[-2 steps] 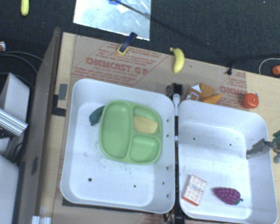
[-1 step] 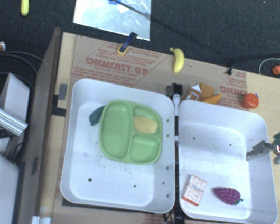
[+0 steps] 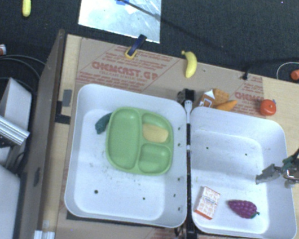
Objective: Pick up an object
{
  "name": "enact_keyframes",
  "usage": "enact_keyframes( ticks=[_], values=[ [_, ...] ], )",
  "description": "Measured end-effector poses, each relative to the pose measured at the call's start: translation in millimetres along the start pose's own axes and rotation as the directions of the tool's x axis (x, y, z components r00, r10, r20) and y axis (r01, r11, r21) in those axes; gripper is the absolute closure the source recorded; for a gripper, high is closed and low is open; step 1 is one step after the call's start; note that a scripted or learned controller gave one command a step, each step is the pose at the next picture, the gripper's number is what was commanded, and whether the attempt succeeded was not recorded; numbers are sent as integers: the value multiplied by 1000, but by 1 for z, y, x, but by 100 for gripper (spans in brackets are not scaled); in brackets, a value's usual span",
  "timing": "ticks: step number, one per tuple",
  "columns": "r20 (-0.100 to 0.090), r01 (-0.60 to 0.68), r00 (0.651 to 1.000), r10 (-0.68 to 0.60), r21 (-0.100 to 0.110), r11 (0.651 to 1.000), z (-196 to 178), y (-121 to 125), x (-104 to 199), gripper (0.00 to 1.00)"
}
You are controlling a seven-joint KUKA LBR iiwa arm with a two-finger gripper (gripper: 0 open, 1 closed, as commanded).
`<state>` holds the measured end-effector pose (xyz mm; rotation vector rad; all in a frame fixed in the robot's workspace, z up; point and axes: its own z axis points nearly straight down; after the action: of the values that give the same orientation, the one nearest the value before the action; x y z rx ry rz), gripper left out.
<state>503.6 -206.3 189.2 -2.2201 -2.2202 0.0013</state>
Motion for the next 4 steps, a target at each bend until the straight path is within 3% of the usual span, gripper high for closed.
enact_keyframes(
  ticks=[1, 2, 3, 4],
  values=[
    [-2, 1, 1000, -1, 1, 1000, 46, -18, 29, 0],
    [2, 1, 1000, -1, -6, 1000, 33, -16, 26, 100],
    [2, 1, 1000, -1, -6, 1000, 33, -16, 27, 0],
    [1, -1, 1000, 1, -2, 1000, 64, -17, -2, 0]
  ],
)
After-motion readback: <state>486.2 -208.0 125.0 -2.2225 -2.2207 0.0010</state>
